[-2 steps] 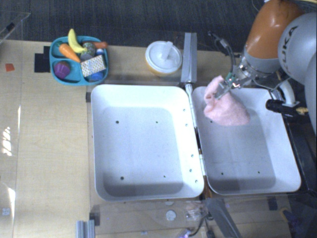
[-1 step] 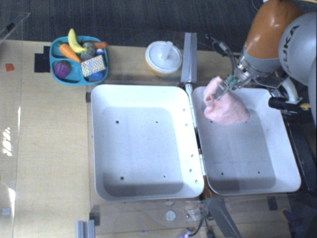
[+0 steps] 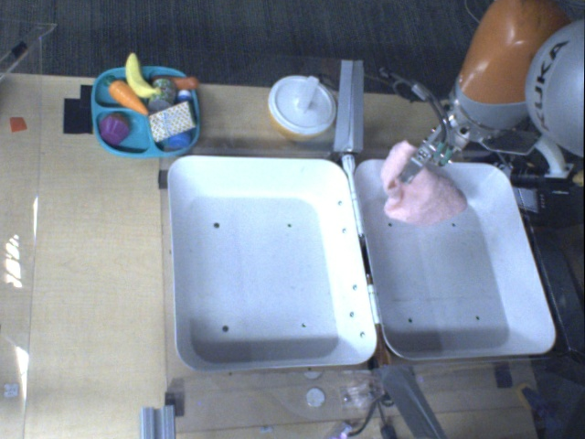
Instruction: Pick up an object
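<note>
I am at the grasp step; my claw is down at the upper left of the right bin, touching the pink cloth, which lies bunched against the bin's back wall; the fingers meet the cloth's upper fold, and a lobe of pink stands up beside them, but I cannot tell whether they are parted or closed, nor whether any cloth sits between them; so I do not count the cloth as held.

Next, as I judge it, the move calls for a firm close on a thick fold and a straight lift, slow enough that the soft stuff does not slip out; a thin pinch of cloth could pull free, and the near wall leaves little room to shift.

Hard to make out: the fingertips are small and dark against the cloth; my wrist and the orange band run out of the picture at the right; the cloth's underside is hidden.

The left bin sits just beside; on the worktop behind it stand a blue tray of toy food and a white bowl, well apart from my claw.
</note>
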